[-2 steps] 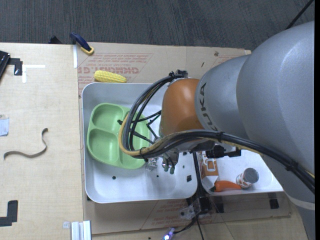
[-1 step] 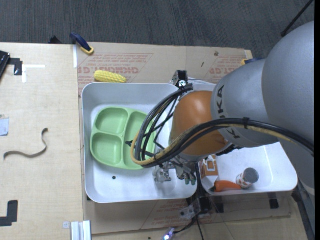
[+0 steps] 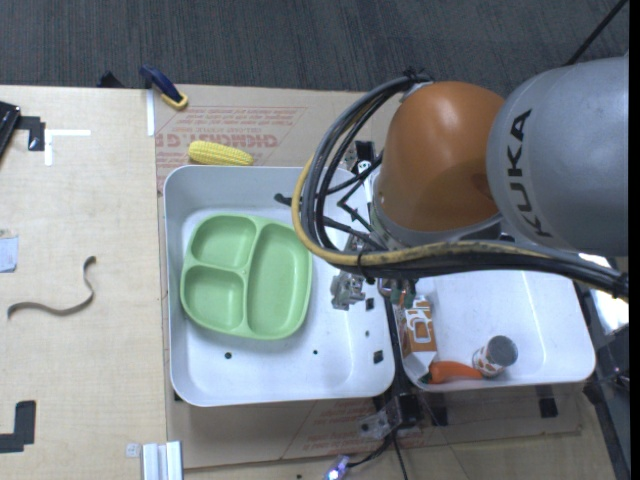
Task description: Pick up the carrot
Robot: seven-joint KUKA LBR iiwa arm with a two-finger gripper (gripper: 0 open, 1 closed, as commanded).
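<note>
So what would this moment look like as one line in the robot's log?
carrot: right bin, near edge, beside can | gripper: over left bin | carrot not held

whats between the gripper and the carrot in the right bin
In the camera view, a small orange-and-white carton lies between the gripper and the carrot, just inside the right bin. A small can sits beside the carrot.

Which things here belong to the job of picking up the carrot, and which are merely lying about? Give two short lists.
Belongs to the job:
carrot, in the right bin
pincer, over the left bin

Lying about:
green divided plate, in the left bin
corn cob, on the bench beyond the bins
small can, beside the carrot
</note>
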